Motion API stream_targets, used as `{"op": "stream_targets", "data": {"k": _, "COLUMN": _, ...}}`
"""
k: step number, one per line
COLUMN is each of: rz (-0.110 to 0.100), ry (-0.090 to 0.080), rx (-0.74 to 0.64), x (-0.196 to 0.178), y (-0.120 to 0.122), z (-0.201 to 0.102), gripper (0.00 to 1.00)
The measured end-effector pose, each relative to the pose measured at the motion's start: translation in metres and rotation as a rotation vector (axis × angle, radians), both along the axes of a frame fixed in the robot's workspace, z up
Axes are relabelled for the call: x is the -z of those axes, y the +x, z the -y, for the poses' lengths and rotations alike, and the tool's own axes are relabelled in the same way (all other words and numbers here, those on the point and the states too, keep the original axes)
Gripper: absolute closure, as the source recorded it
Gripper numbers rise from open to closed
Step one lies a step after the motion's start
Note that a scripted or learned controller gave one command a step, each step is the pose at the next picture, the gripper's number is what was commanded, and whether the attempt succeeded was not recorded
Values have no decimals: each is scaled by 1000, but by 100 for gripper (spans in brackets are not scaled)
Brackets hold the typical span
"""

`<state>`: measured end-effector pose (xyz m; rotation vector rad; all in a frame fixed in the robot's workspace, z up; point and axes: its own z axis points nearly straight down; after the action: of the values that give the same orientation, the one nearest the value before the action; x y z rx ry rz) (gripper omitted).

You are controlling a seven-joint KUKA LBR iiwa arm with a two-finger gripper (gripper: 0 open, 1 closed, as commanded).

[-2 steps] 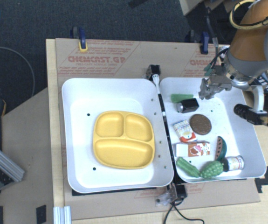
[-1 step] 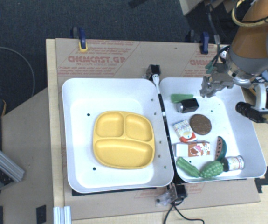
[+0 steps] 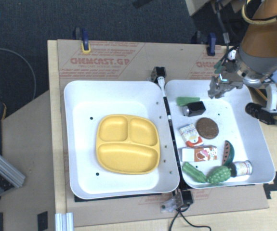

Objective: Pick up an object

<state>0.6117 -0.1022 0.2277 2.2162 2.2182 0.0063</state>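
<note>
Hovering over the right bin's far corner, the gripper hangs just above a green block, its grip state unreadable.

Two shallow white bins: left bin, right bin. One yellow plastic divided plate in the left. In the right, eight loose items (smaller ones hard to identify): one brown disc, one dark cylinder, three green pieces, two small packets, one small jar.
</note>
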Motion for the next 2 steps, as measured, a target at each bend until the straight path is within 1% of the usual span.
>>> {"op": "stream_targets", "data": {"k": 2, "rz": 6, "ry": -1, "rx": -1, "x": -21, "y": 1, "z": 0, "gripper": 100}}
